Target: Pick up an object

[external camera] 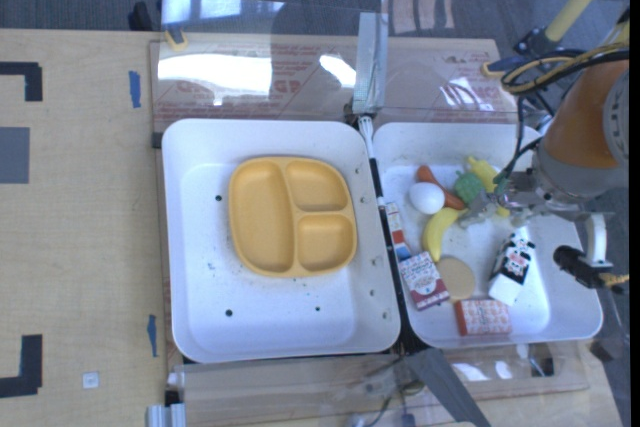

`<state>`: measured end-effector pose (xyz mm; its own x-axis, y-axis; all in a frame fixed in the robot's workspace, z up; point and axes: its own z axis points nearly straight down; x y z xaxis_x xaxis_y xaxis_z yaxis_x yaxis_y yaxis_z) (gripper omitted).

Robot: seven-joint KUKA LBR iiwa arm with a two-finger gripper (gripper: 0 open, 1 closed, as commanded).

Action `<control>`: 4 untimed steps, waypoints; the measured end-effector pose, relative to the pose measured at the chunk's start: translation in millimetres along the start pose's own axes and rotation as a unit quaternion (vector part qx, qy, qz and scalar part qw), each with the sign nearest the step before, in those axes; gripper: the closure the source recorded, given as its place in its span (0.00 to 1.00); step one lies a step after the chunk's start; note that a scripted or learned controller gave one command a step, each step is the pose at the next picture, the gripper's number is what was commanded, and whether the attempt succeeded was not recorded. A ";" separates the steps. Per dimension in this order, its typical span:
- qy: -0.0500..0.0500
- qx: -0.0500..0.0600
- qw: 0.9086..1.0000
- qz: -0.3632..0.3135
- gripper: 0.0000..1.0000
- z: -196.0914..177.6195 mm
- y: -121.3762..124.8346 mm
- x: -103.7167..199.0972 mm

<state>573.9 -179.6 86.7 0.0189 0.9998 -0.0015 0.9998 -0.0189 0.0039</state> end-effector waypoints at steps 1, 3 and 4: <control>0.003 0.002 0.999 0.036 0.00 0.7 70.1 -16.4; -0.002 0.018 1.000 -0.025 0.00 1.3 84.2 21.1; 0.001 0.006 0.983 -0.182 0.00 0.5 90.1 66.8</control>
<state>665.3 -114.5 86.5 -0.3392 0.9407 0.0011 0.9407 0.3392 -0.0081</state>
